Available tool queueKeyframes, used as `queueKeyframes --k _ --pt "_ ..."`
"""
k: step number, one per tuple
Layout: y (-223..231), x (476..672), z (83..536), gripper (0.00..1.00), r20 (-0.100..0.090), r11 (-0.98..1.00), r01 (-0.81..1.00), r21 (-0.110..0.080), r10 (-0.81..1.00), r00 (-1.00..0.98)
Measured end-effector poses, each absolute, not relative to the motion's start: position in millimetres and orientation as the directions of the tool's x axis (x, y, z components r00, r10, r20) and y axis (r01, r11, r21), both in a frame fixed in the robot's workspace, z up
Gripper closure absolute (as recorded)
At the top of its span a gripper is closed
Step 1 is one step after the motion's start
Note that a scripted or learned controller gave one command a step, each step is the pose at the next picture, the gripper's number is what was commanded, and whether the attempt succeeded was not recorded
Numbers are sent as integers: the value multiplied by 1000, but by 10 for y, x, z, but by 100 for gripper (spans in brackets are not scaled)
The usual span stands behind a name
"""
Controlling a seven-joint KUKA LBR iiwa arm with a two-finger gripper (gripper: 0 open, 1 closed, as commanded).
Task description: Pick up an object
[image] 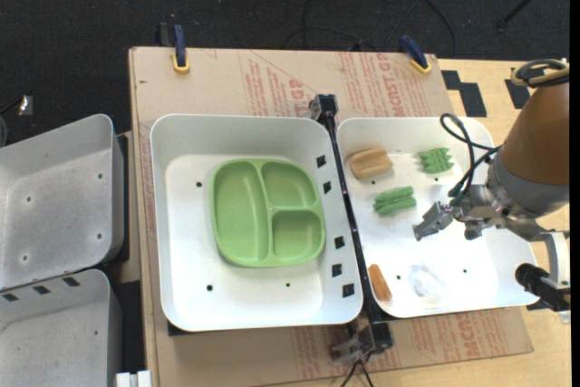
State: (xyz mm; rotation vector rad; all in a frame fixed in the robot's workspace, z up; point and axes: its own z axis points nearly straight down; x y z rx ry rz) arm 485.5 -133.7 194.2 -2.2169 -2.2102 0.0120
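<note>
The right bin point(480, 295) holds a tan bread roll point(370, 163), a green bean bundle point(394, 199), a second green piece point(436, 160), an orange sausage point(380, 283) by the lower left wall, and a pale crumpled item point(426, 281). My gripper point(450, 226) hangs over the middle of this bin, just right of the green bean bundle and above the pale item. It stands open, with nothing between its fingers point(428, 226).
A green divided plate point(268, 213) lies in the left bin point(181, 285). A black divider with clips point(344, 222) runs between the bins. The arm's grey body with its orange band point(542, 149) covers the right bin's right edge. Spare white trays point(54, 195) sit at the far left.
</note>
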Motion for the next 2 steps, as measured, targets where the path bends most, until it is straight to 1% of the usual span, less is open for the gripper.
queueKeyframes --k 1,2 --pt "-1334 4885 1999 0 0 0 1000 -1 1000 0" --pt "-1242 4904 1407 0 2 -1 1000 -5 1000 1"
